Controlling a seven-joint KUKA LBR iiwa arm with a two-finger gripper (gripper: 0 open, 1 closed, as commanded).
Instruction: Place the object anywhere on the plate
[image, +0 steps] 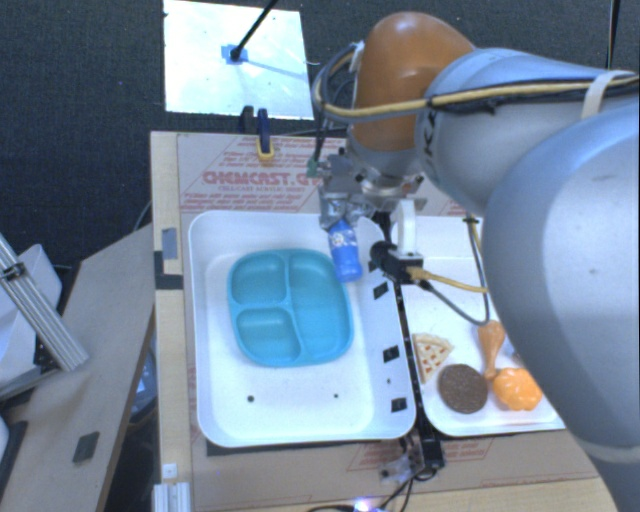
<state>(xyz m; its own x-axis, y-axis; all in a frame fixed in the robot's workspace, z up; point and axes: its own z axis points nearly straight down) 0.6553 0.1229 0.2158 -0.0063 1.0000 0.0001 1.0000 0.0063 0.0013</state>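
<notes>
At the near edge of the right bin (520, 425), three toy foods are seen together: a brown round cookie (463, 388), an orange toy fruit (516, 389) at 3 o'clock of it, and a pizza slice (431, 354) at about 11 o'clock of the cookie. In the left bin (215, 300), a blue divided plate (290, 306) lies flat, with three compartments. Farther, at about 1 o'clock of the plate, a small blue bottle (345, 250) is held upright between the fingers of the gripper (341, 222), which are closed on its upper part; its lower end hangs over the far right rim of the plate. The bottle is judged to be light, stiff and rather smooth, so a slip is possible. A hold across the narrow body, near the top, is judged suitable.
</notes>
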